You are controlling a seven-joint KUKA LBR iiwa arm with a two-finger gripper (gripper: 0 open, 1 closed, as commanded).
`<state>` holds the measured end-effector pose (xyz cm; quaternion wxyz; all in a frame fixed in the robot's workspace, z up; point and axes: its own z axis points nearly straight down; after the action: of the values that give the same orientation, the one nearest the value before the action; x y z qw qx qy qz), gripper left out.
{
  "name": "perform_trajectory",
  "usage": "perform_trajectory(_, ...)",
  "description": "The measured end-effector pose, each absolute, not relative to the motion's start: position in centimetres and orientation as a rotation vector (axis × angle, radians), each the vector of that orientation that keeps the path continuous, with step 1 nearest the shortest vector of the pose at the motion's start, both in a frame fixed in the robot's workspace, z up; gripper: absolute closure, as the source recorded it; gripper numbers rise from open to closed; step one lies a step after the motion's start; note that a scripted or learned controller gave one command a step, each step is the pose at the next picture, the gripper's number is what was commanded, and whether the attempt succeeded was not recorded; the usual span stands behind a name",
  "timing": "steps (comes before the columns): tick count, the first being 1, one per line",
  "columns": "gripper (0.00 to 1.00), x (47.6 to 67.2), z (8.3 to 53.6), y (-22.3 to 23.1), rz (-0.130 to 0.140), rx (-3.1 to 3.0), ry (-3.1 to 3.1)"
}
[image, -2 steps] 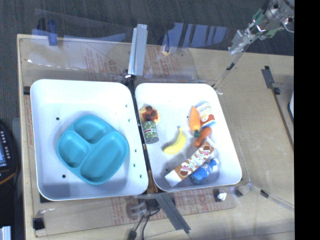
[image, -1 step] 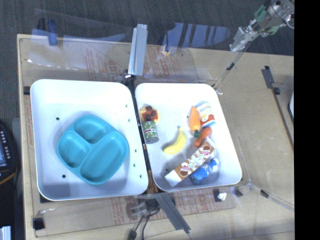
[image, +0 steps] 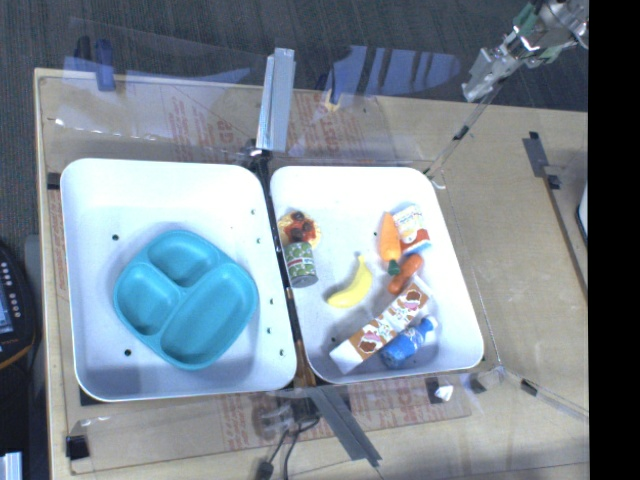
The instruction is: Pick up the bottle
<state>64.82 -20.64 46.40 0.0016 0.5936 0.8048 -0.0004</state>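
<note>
A blue bottle (image: 409,347) lies on its side in the front right corner of the right bin (image: 335,193), tight against a long printed carton (image: 383,327). A small green-labelled container (image: 300,264) stands upright near that bin's left wall. My gripper (image: 481,76) hangs at the top right, beyond the right bin's far right corner and well away from the bottle, with nothing seen in it.
The right bin also holds a yellow banana (image: 351,286), an orange carrot (image: 388,238), a white and orange pack (image: 408,223) and a dark fruit piece (image: 297,228). A blue divided plate (image: 186,298) lies in the left bin (image: 90,193). A metal post (image: 276,98) stands behind the bins.
</note>
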Motion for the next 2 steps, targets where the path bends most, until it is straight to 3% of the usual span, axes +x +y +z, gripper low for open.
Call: perform_trajectory(2, 1.0, 65.04, 48.33, -20.28, -0.003, 1.844, 2.537)
